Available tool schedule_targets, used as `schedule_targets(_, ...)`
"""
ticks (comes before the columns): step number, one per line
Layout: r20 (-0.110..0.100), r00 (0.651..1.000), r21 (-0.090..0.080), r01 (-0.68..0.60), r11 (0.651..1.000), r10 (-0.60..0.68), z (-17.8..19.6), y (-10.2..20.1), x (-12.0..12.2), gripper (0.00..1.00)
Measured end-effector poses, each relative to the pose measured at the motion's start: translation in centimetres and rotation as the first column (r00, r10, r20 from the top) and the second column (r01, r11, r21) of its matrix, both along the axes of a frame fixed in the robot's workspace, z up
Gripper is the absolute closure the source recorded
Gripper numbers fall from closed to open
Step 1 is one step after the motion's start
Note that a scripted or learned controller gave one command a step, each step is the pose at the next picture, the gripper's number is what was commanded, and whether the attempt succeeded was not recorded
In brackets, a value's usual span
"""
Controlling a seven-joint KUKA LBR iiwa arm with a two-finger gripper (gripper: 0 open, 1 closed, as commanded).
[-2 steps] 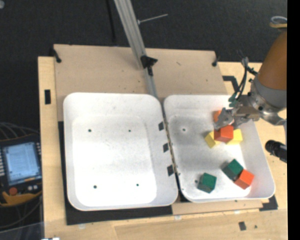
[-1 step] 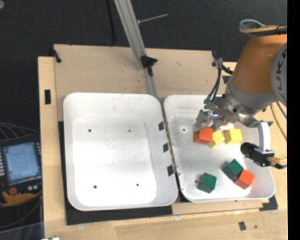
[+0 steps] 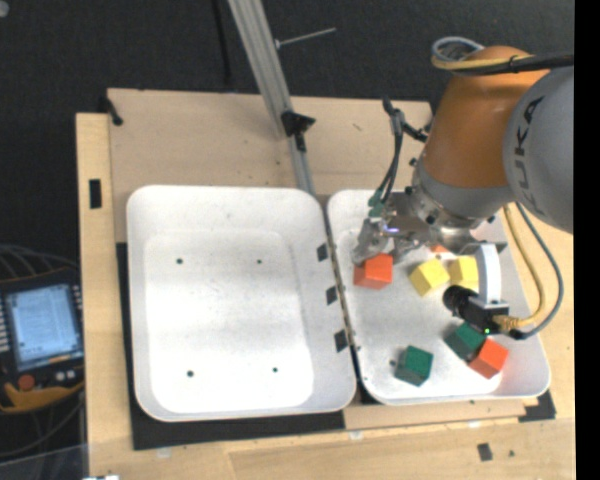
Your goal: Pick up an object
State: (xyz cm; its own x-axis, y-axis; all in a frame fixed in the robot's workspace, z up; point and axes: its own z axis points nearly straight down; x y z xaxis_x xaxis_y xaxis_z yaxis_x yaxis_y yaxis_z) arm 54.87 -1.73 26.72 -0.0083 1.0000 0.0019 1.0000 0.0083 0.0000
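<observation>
My gripper (image 3: pixel 372 244) hangs over the left part of the right bin (image 3: pixel 380 388), just above an orange block (image 3: pixel 374 272) that lies near the bin's left wall. The block sits directly under the gripper's tip, and I cannot make out whether they touch. Two yellow blocks (image 3: pixel 428 277) (image 3: pixel 465 271) lie to the right of it, partly under the wrist. Toward the front of the bin lie a green block (image 3: pixel 414 365), a second green block (image 3: pixel 465 340) and a second orange block (image 3: pixel 489 358).
The left bin (image 3: pixel 145 298) stands beside the right one, the two walls meeting at the middle. A slanted metal pole (image 3: pixel 265 63) rises behind the bins. A black cable fitting (image 3: pixel 462 304) with cables trails at the right bin's right side.
</observation>
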Motion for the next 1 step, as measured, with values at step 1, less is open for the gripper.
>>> schedule_targets(1,0.000,1.000,-0.001,0.001,1.000,-0.001,-0.32,4.71,0.94,1.00)
